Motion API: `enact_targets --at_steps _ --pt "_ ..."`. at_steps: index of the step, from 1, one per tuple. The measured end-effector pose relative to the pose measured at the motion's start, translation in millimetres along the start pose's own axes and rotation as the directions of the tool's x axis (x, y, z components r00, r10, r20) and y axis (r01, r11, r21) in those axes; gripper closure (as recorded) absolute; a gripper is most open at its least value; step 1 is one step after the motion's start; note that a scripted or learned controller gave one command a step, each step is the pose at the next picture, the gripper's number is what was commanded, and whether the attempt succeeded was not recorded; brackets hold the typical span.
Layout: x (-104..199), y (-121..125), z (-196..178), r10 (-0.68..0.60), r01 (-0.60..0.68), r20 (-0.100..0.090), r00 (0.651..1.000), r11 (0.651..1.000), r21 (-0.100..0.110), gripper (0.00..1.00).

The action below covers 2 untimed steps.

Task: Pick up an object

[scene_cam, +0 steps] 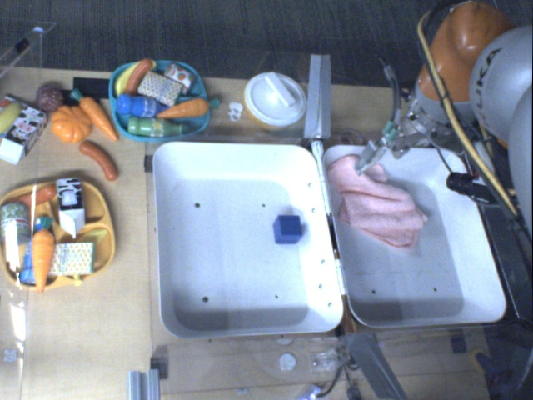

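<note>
Sitting under your claw, pink cloth in right bin; tips touching its far-left edge, grip state can't tell.

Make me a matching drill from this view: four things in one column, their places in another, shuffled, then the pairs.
Things:
1. blue cube
2. pink cloth
3. white lid
4. tool

Places:
A. on the bench behind the left bin
B. at the cloth's upper left edge
C. in the right bin
D. in the left bin

Pairs: 1-D, 2-C, 3-A, 4-B
</note>
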<state>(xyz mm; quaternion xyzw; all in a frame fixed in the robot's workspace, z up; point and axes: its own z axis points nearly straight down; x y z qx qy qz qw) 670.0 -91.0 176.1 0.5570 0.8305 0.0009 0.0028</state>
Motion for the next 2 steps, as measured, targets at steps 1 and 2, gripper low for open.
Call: enact_targets --at_steps 1,2 --pt "-10.8 -4.7 9.4 0.013 -0.013 0.000 1.000 1.000 0.001 0.00" --pt "-10.6 -4.5 9.3 0.012 -0.012 0.000 1.000 1.000 0.000 0.00"
